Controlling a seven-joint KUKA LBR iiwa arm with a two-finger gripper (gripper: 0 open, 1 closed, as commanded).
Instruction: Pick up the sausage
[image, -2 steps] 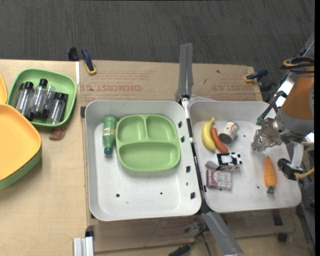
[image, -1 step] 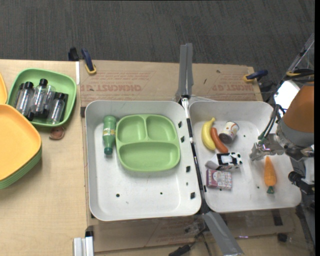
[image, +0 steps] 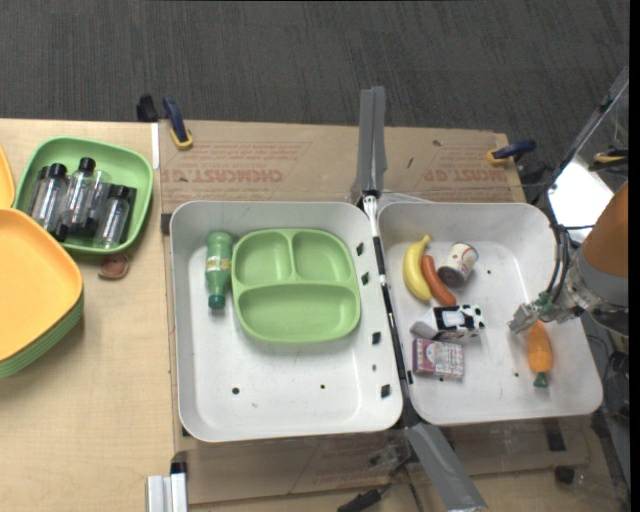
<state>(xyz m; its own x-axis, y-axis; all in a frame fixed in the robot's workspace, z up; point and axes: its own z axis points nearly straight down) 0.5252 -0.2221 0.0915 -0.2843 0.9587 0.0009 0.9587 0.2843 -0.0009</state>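
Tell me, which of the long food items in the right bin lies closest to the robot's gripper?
The orange carrot, just below the gripper at the bin's right side. The banana and sausage lie together farther left.

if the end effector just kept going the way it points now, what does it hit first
Probably the carrot: the end effector points down just above its top end in the right bin. Depth is unclear, so it may reach the bin floor beside it.

- We count two white bins: the left bin (image: 200, 400) and the right bin (image: 500, 395).
- Left of the divided green plate (image: 296, 285), one green bottle (image: 218, 268).
- In the right bin: one banana (image: 415, 268), one sausage (image: 438, 281), one carrot (image: 540, 352), one small can (image: 458, 263), one cow toy (image: 459, 320), one pink packet (image: 439, 358).
- Far left of the plate, one green tray (image: 85, 196) with about four vials.
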